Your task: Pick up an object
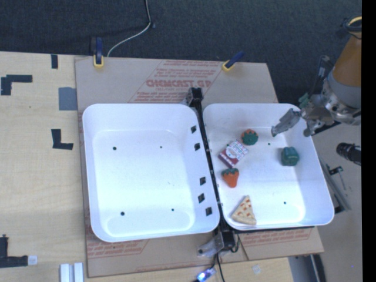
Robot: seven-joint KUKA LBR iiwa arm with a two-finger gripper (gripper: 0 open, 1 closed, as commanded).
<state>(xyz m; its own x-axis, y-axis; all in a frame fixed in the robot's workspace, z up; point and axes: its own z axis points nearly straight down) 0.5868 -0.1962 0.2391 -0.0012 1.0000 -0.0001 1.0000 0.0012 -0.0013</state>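
The right bin point(305, 213) holds several small toys. A dark green block point(289, 156) lies toward its right side. A green and red round piece point(250, 137) sits near the middle top, with a red and white packet point(234, 153) just below and left of it. Below those lie an orange-red strawberry-like toy point(230, 177) and a pizza slice point(244, 211). My gripper point(292, 128) hangs over the bin's upper right corner, above and just behind the green block. Its two fingers are spread open with nothing between them.
The left bin point(94, 157) stands beside the right one, with a black clip-lined divider point(202, 157) where they meet. Both rest on a cardboard sheet point(170, 81). The arm's orange band point(349, 60) rises at the far right.
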